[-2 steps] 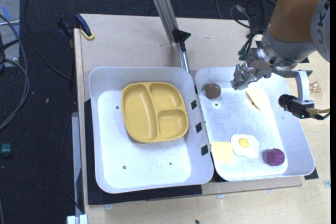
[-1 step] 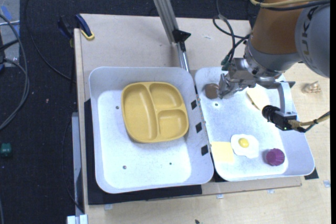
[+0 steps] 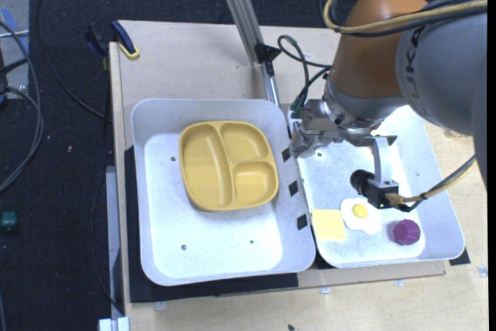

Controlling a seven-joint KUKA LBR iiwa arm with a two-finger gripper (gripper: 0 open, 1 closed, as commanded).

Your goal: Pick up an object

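Three small things lie at the front of the right bin [image 3: 434,167]: a flat yellow cheese slice [image 3: 328,225], a toy fried egg [image 3: 361,215] touching its right side, and a purple lump [image 3: 405,232] further right. My gripper [image 3: 304,142] hangs under the orange band, over the right bin's left rim near the divide between the bins. It stands well behind the cheese slice and apart from all three things. I see nothing held in it.
The left bin [image 3: 155,244] holds a yellow plate [image 3: 229,164] with three compartments. A slanted metal pole [image 3: 240,4] rises behind the bins. Cables run across the dark floor at the left and back.
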